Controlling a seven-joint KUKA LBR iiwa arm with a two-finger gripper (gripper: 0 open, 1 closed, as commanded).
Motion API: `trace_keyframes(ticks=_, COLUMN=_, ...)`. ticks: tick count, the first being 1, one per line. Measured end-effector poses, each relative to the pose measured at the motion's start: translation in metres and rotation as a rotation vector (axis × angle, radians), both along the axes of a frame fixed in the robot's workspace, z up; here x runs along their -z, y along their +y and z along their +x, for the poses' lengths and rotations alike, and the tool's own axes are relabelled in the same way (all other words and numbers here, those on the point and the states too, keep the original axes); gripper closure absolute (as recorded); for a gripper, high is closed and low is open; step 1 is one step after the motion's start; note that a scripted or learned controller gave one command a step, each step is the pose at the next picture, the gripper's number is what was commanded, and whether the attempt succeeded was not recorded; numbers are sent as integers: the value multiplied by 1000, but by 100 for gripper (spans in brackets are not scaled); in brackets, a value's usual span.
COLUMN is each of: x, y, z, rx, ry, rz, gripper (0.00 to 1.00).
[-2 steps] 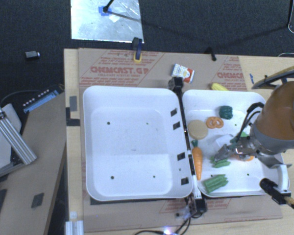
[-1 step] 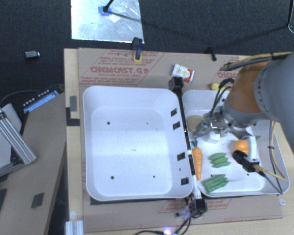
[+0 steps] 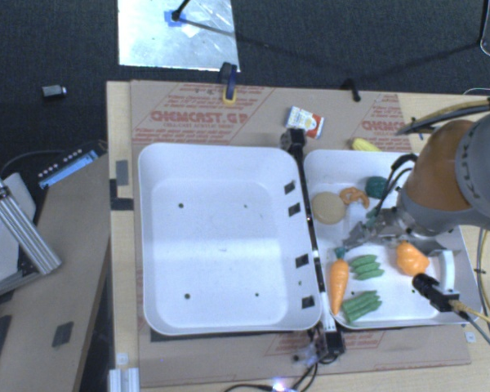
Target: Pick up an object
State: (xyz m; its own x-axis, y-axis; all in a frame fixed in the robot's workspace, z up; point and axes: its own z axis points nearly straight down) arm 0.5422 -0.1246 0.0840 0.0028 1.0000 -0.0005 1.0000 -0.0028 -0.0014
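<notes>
A wide white left bin [image 3: 220, 235] sits beside the right bin [image 3: 396, 313], which gathers toy foods close together for picking: a beige round piece [image 3: 327, 207], an orange carrot [image 3: 338, 282], two green pea pods [image 3: 363, 265], and an orange fruit [image 3: 411, 259]. The gripper [image 3: 367, 229] hangs low above the pods; I cannot tell its grip state.
</notes>
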Motion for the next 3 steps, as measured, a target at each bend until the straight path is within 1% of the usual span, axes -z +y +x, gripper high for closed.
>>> trace_keyframes(ticks=1, x=-2, y=44, z=85, rx=-13, ry=-10, rz=0, gripper=0)
trace_keyframes(ticks=2, x=-12, y=41, z=82, rx=-11, ry=-6, rz=0, gripper=100)
trace_keyframes(ticks=3, x=-106, y=110, z=109, rx=-13, ry=-10, rz=1, gripper=100)
